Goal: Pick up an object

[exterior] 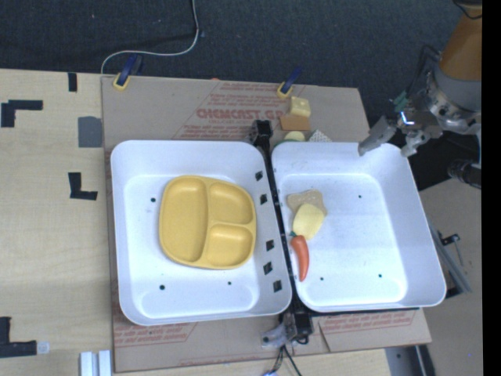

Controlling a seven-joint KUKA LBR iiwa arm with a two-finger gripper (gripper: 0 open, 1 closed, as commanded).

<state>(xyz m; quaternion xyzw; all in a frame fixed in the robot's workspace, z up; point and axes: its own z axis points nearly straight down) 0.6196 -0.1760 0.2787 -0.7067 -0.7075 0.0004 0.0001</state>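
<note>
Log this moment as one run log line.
gripper: over right bin's far right corner, holding nothing | carrot, yellow food: right bin | yellow tray: left bin

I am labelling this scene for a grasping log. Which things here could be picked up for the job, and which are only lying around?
For the job:
gripper, over the right bin's far corner
carrot
pale yellow piece
tan piece
yellow divided plate in the left bin

Lying about:
small blocks behind the bins
white cable
two clamps

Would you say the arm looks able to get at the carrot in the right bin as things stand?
Probably yes. The carrot lies uncovered in the right bin near the divider, touching the yellow piece above it. The hand is at the bin's far right corner.
</note>
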